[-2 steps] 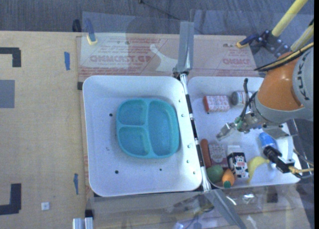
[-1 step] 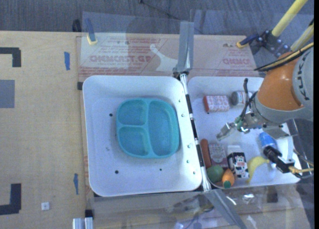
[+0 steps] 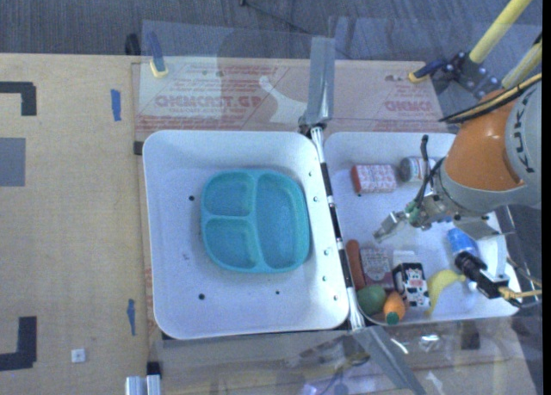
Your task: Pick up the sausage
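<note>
I see the right bin (image 3: 482, 316) crowded with toy groceries, and the sausage (image 3: 355, 264) lies lengthwise against its left wall, just above a green fruit (image 3: 372, 299). It looks light, smooth and rounded, probably rigid plastic, so I'd grip across its middle. My gripper (image 3: 389, 227) hovers near it, holding nothing I can make out; its opening I cannot tell.

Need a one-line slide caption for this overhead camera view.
Grey-and-orange arm's gripper hovers in the right white bin, up-right of the reddish-brown sausage; a teal divided plate sits left.
</note>
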Controlling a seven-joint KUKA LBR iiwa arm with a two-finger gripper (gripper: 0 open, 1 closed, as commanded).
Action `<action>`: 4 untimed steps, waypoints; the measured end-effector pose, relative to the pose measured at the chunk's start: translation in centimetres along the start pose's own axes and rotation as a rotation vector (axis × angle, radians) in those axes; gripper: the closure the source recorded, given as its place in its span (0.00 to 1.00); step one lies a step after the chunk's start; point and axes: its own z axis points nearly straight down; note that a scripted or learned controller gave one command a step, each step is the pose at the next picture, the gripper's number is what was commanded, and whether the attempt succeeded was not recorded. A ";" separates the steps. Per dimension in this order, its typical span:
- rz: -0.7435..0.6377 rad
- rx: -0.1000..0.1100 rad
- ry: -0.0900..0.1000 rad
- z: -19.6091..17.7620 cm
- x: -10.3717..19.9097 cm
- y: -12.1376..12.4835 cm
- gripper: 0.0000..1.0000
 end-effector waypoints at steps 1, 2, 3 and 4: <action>0.144 0.010 0.008 1.1 -1.1 1.3 0.00; 0.079 0.010 0.006 1.3 -5.5 5.6 0.00; 0.104 0.079 0.042 1.7 -7.4 9.1 0.00; 0.243 0.084 0.032 2.0 -7.1 9.2 0.00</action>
